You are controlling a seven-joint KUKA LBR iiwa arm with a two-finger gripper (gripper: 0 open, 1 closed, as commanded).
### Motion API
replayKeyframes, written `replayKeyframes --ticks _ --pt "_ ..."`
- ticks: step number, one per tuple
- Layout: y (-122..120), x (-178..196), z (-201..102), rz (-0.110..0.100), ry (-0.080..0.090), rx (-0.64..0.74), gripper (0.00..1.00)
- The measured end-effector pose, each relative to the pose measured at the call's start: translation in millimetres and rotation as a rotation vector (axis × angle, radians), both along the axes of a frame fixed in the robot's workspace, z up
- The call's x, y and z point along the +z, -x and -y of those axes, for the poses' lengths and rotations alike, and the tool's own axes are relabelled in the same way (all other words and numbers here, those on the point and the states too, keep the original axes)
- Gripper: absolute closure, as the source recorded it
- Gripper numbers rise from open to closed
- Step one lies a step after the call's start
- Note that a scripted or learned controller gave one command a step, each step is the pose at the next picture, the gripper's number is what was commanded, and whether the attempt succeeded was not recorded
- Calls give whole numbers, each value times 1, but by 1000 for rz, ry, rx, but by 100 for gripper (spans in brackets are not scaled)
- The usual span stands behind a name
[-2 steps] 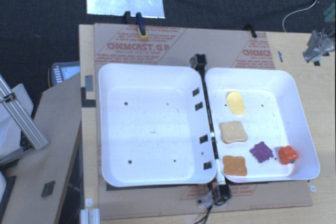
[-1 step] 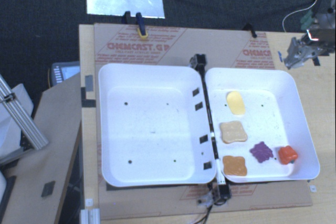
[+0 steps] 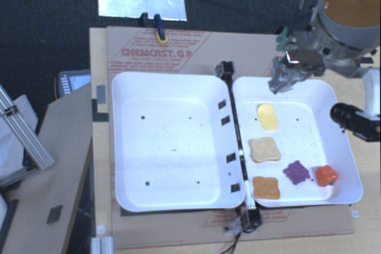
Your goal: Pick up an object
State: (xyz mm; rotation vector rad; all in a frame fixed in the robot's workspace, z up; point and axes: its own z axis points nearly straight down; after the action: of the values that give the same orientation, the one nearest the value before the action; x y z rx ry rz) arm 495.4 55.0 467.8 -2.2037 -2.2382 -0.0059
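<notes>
The arm [image 3: 348, 3] comes in from the two o'clock corner, its upper part cut off by the frame edge. Its claw [image 3: 284, 81] hangs over the twelve o'clock rim of the right bin [image 3: 342, 128]. The claw reads as a dark grey lump from this angle; I cannot tell how it is set, and nothing can be made out in its grip.

All the objects lie in the right bin. A yellow oval piece [image 3: 267, 116] sits just at six o'clock from the claw, apart from it. Further toward six o'clock lies a tan toast-shaped piece [image 3: 264, 150], then an orange-brown square piece [image 3: 266, 188] near the bin's seven o'clock corner. A purple lumpy piece [image 3: 296, 172] and a red-orange piece [image 3: 326, 175] lie side by side toward five o'clock, their exact forms too small to tell.

The left bin [image 3: 119, 128] adjoins at nine o'clock, joined by a dark strip with clips [image 3: 233, 128]. Both rest on a counter [image 3: 101, 44] covered with printed cardboard [image 3: 158, 47].
</notes>
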Motion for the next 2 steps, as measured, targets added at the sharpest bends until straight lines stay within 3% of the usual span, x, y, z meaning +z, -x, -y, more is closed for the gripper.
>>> replayKeyframes --ticks 1,2 --pt "-19 71 -17 8 1 -9 100" --pt "-28 -16 -97 -7 3 -5 100"
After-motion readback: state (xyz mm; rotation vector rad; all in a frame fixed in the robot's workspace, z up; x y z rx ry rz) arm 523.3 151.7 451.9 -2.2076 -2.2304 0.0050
